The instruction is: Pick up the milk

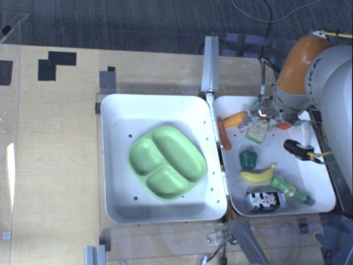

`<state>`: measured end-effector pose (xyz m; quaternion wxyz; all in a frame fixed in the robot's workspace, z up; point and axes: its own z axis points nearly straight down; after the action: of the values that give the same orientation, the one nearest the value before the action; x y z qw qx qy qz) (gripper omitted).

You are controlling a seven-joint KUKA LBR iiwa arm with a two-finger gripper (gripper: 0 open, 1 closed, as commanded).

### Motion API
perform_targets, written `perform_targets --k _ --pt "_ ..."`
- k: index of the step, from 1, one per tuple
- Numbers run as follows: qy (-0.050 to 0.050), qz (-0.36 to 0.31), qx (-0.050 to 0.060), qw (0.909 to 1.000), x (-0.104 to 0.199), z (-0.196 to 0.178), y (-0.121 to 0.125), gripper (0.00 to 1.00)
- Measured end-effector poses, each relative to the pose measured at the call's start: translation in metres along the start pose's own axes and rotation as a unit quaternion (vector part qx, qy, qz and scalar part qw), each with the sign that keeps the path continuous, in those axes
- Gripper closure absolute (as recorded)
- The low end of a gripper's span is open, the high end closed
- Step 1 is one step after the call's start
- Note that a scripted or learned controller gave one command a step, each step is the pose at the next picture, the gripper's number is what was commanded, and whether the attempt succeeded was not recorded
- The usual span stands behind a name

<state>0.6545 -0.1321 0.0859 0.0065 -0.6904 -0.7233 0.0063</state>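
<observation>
Milk point(263, 200): lying well apart from the fingers point(263, 115), toward the bin's near edge, long axis crosswise.
Fingers: grip state hidden; cannot tell.

Arm point(322, 73) cut off by right edge; its bulk hides right bin's point(237, 206) far right corner. Gripper point(266, 114) blurred against wrist, finger state unreadable. Small patterned packet point(256, 130) just below gripper: print too fine to tell. Red item point(283, 126) mostly hidden under wrist. Milk point(263, 200) label too small to read.
</observation>
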Motion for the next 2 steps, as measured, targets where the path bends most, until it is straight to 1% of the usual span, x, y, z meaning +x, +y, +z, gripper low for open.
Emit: perform_targets --k 1,2 --pt "-0.001 -0.001 0.000 1.0000 -0.001 -0.011 0.000 1.00" --pt "0.001 0.180 -0.013 0.9836 0.082 -0.101 0.018 1.00"
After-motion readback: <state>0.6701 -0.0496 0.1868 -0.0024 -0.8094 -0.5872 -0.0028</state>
